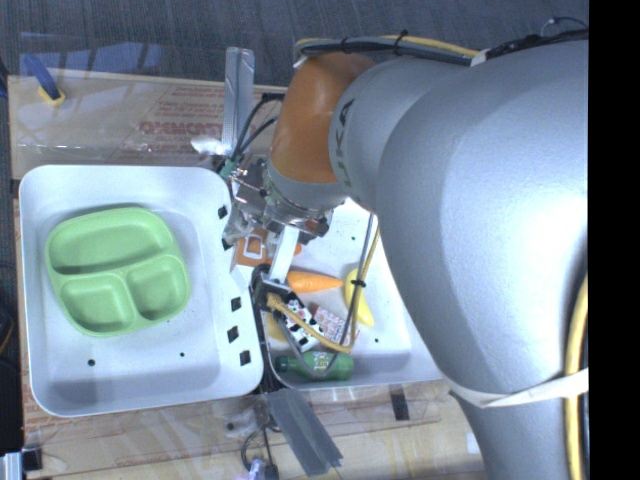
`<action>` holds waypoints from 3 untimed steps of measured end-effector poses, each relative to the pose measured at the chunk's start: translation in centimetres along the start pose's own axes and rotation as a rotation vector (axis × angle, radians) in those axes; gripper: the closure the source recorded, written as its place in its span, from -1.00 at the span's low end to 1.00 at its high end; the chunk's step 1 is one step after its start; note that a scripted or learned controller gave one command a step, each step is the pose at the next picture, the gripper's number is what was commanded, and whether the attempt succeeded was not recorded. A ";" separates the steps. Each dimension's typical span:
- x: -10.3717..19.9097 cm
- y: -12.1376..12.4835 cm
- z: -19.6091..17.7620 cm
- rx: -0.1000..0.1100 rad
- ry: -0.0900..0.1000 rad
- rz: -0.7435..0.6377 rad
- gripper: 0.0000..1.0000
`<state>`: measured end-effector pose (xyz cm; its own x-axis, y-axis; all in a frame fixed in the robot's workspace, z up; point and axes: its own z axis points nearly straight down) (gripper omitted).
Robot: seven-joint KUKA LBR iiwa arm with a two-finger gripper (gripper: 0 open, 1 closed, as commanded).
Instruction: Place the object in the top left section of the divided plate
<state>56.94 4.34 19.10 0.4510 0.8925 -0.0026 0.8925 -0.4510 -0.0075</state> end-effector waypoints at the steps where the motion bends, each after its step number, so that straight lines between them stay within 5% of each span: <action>1: 4.1 -6.5 -1.3 0.000 -0.002 0.103 1.00; 2: 4.1 -6.5 -1.4 0.000 -0.001 0.105 -1.00; 3: 4.1 -6.5 -2.3 0.003 -0.003 0.100 1.00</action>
<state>52.99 10.95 21.40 0.5380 0.8429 -0.0067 0.8428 -0.5381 -0.0101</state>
